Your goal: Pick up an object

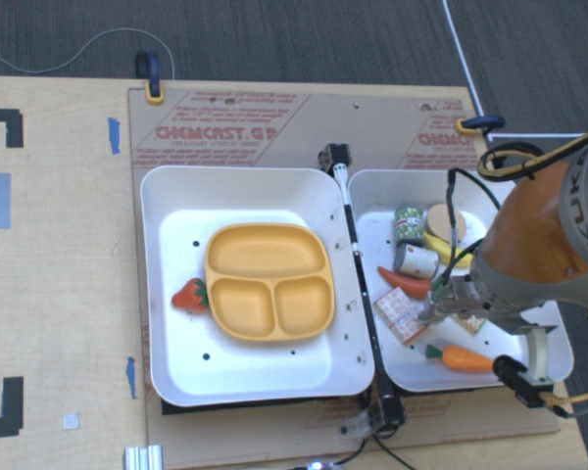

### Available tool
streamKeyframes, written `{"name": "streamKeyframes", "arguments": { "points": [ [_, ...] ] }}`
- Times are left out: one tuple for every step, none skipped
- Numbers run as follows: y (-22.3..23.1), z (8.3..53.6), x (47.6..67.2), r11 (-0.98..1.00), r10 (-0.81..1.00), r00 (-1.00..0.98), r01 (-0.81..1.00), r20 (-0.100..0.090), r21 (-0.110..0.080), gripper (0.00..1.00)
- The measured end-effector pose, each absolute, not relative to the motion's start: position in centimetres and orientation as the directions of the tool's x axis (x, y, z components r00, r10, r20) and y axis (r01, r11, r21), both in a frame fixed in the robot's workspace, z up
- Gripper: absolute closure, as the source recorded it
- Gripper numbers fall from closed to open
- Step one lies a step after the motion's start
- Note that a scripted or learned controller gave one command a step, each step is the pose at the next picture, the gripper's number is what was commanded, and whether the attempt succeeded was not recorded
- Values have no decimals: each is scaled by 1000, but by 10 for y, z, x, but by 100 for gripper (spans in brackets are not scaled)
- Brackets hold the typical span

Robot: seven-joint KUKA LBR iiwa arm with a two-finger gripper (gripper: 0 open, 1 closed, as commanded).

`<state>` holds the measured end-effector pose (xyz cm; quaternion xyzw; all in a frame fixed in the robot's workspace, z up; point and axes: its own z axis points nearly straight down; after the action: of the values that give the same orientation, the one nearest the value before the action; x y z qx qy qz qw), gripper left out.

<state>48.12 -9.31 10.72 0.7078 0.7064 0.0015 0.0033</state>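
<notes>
Nearest us, in the right-hand shallow white bin (559, 355), we see a small orange toy carrot (463, 359) lying flat close to the near wall, its long axis running left to right and its green top pointing left toward the divider between the bins. Just beyond it lies a white printed packet (400, 315) and a red toy chilli pepper (404, 282), the pepper slanting from upper left to lower right. The jaws (447, 303) of the grey and orange arm (529, 238) sit low over this cluster, just right of the packet and pepper; we cannot tell how far apart they stand or whether anything is between them. Farther back we see a yellow banana (434, 254), a small green-labelled can (409, 223) and a pale round disc (445, 220) near the far wall. The left white bin (176, 360) holds a yellow three-section plastic tray (269, 281) with a red toy strawberry (189, 296) touching its left edge, and bare floor around them. Both bins rest on the light wooden counter (59, 262).
</notes>
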Motion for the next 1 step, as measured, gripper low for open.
{"name": "streamKeyframes", "arguments": {
  "points": [
    [-22,185,481,2,1000,-2,1000,1,2,100]
  ]
}}
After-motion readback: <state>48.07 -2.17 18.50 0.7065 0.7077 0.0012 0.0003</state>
